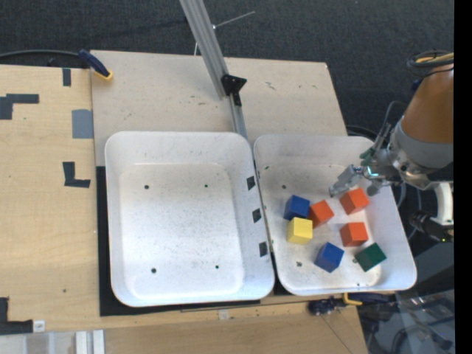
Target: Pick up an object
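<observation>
The right bin (302,157) holds several small cubes. An orange cube (355,200) lies at the bin's right side, and my gripper (359,186) hangs just above its far edge, open, with nothing between its fingers. One grey finger (341,184) points down to the cube's left. Other cubes lie nearby: a blue one (297,206), an orange one (321,212), a yellow one (300,230), another orange one (354,233), a second blue one (330,257) and a green one (370,257).
The left bin (177,212) stands beside the right one, sharing a raised rim (254,198). A slanted metal pole (210,43) crosses the bench behind the bins. The arm's grey and orange wrist (431,120) hangs over the right bin's right edge.
</observation>
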